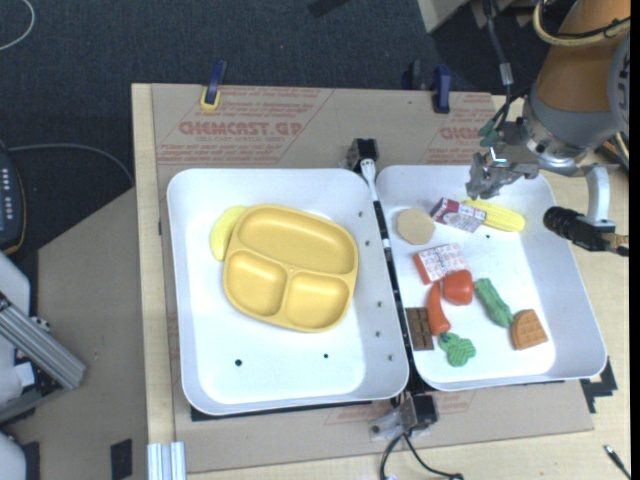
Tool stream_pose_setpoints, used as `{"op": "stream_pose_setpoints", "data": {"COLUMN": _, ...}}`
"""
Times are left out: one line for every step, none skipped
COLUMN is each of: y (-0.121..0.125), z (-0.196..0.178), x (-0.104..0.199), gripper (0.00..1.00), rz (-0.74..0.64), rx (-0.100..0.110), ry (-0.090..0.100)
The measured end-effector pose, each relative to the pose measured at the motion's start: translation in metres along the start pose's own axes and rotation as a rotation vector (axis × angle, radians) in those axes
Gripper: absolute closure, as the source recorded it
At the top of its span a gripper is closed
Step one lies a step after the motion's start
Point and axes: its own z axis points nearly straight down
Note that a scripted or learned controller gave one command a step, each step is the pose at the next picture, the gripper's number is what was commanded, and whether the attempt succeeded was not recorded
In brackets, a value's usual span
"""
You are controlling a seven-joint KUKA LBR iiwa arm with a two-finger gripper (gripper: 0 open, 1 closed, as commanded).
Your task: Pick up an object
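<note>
Right bin (pixel 585 318): hand (pixel 487 186) near back rim, above corn (pixel 497 215).

Bins (pixel 190 268): smooth white plastic, slight sheen | divided tray (pixel 290 266): yellow plastic, smooth, satin gloss | bench (pixel 300 118): matt tan board, printed red lettering | corn cob (pixel 497 215): glossy yellow plastic | arm shell (pixel 590 28): smooth orange band over grey, semi-gloss | tool (pixel 487 183): bare grey metal.

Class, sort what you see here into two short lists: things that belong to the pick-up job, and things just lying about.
Job:
gripper
yellow corn cob
small red-and-white packet
right bin

Lying about:
yellow divided tray
left bin
clamps
</note>
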Motion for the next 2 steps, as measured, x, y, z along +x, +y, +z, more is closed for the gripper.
{"op": "stream_pose_setpoints", "data": {"y": 0.008, "z": -0.008, "x": 0.054, "gripper": 1.00, "rz": -0.004, "rx": 0.002, "ry": 0.003}}
{"op": "stream_pose_setpoints", "data": {"y": 0.014, "z": -0.006, "x": 0.103, "gripper": 1.00, "rz": -0.004, "rx": 0.003, "ry": 0.003}}
